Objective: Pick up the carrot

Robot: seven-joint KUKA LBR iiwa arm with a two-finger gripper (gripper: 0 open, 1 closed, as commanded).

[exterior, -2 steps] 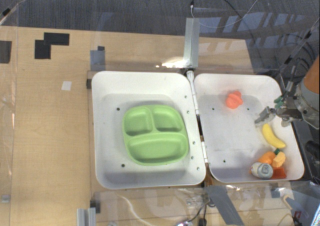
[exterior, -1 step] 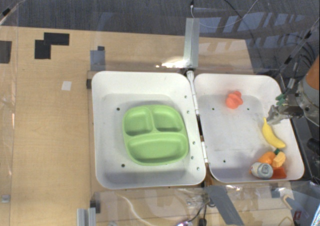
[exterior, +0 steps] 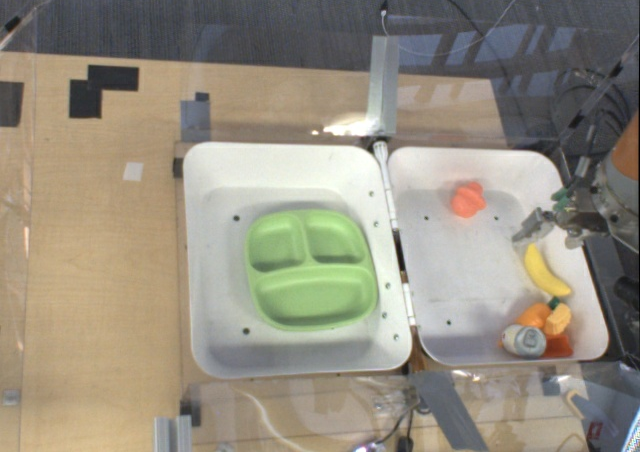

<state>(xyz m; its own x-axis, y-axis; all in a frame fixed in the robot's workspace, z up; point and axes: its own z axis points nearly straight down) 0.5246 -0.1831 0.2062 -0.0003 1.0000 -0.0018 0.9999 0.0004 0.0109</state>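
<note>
The carrot [exterior: 538, 316] is a small orange piece lying in the front right corner of the right bin [exterior: 440, 270], packed in with other items. My gripper [exterior: 550, 232] hovers at the right bin's right side, just behind a yellow banana [exterior: 547, 271] and well back from the carrot. Its two fingers [exterior: 528, 229] are spread open, and I see nothing between them.
Touching the carrot are a grey can [exterior: 523, 341], a yellow-orange item [exterior: 560, 319] and a red item [exterior: 559, 345]. An orange-pink round fruit [exterior: 467, 199] sits at the right bin's back. A green divided plate [exterior: 310, 268] lies in the left bin [exterior: 215, 240].
</note>
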